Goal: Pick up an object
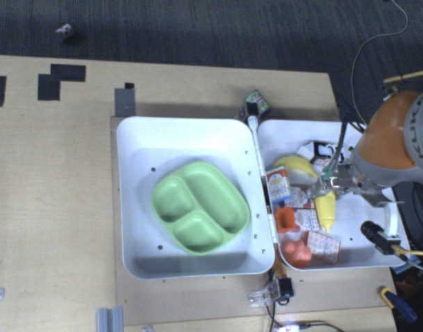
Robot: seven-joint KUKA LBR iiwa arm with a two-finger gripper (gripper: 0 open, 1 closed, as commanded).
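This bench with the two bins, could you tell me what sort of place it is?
Probably a robotics lab's grasping test station: two white bins fixed on a plywood bench, a robot arm over toy clutter, cables trailing across carpet.

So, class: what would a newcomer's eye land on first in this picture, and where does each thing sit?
First the green divided plate, lying alone in the left bin. Next the orange band on the arm at the right edge. Then the clutter in the right bin: a yellow bottle among small packets.

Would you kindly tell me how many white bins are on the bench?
2. The left bin holds a green divided plate; the right bin holds a clutter of small items, some possibly hidden beneath the arm.
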